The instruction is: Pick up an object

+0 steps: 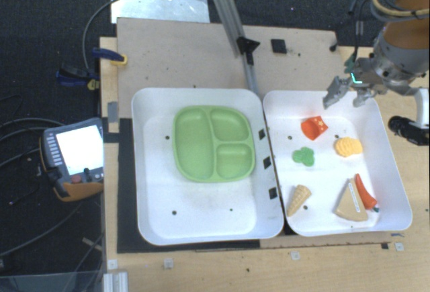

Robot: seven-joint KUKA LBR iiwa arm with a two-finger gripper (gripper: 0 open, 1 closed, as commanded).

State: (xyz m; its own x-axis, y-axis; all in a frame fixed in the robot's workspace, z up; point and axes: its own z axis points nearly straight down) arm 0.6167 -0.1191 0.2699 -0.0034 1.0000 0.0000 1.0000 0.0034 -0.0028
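Bins sit side by side on the bench: the left bin holds a green divided plate, and the right bin holds the toy food. The gripper hangs over the right bin's far edge, its two fingers spread apart with nothing between them. One finger points down toward the bin's upper left part, the other sits near the far rim. Just below and left of the gripper lies a red piece, apart from the fingers. A yellow corn piece lies to its right, and a green clover-shaped piece sits below the red one. An ice cream cone rests near the bin's front left, tilted. A sandwich wedge lies at front right, with a red-orange strip touching its right side. A tablet lies on the floor to the left of the bench.
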